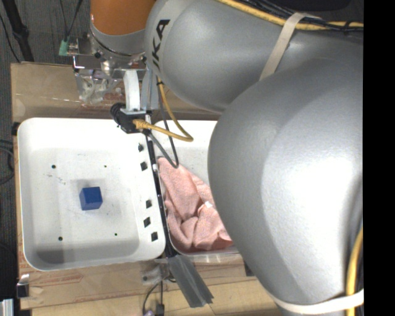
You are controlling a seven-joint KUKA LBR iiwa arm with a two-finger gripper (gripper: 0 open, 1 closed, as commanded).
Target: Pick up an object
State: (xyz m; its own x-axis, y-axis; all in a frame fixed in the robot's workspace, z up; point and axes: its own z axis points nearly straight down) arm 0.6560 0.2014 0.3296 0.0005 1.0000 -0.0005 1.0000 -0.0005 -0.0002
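Grey metal dominates our view: the arm (290, 154) sweeps in from the right and covers most of the right bin (197, 133); its orange band (117, 15) sits at the top, above the far edge of the bench; below that band the gripper (99, 77) hangs over the bench just beyond the left bin's back rim, and whether it is apart or together we cannot tell, since the tip is a blur of clear and metal parts; we see nothing carried in it. Next in size, the left bin (37, 185) lies open to us; the pink cloth (185, 203) lies crumpled in the right bin, against the divider and partly under the arm; smallest, a blue cube (91, 198) rests alone on the left bin's floor, well apart from the gripper. We judge the pick not yet made: choosing an object, descending, closing and lifting all remain.
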